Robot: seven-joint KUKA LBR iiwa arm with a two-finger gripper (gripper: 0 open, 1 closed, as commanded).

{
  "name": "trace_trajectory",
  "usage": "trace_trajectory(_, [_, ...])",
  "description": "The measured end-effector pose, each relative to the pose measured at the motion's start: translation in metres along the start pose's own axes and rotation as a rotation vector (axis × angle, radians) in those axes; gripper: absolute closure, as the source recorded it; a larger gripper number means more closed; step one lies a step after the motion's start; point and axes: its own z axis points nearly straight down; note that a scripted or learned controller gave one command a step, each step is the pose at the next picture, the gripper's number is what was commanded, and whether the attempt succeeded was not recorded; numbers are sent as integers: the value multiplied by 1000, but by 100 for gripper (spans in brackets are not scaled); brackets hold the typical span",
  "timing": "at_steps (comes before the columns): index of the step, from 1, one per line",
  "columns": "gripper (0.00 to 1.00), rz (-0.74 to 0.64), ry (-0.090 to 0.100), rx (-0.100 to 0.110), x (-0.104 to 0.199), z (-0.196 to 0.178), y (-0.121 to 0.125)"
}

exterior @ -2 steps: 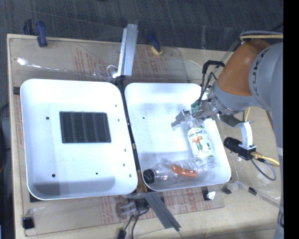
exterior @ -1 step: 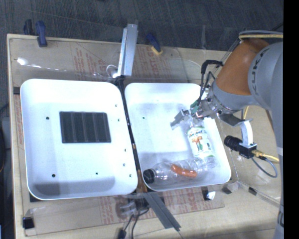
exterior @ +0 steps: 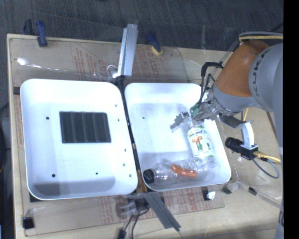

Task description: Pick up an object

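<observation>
The gripper [exterior: 182, 119] is hovering with fingers spread and holding nothing above the right bin [exterior: 154, 96], so, closing beside the bottle [exterior: 200, 144] lying near it, it is risking knocking it aside.

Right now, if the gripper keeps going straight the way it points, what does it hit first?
The gripper points down and toward the view's left, over the right bin. Nothing lies right under it, so it would probably meet bare bin floor first. The labelled bottle sits just beside that line; depth is unclear.
</observation>
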Motion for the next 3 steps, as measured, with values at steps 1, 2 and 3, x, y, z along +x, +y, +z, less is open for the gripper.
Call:
trace_trajectory(1, [0, 15, 0, 1, 0, 6, -1])
trace_trajectory(2, [0, -5, -2, -2, -1, 3, 3])
trace_trajectory(3, [0, -39, -3, -5, -2, 9, 11])
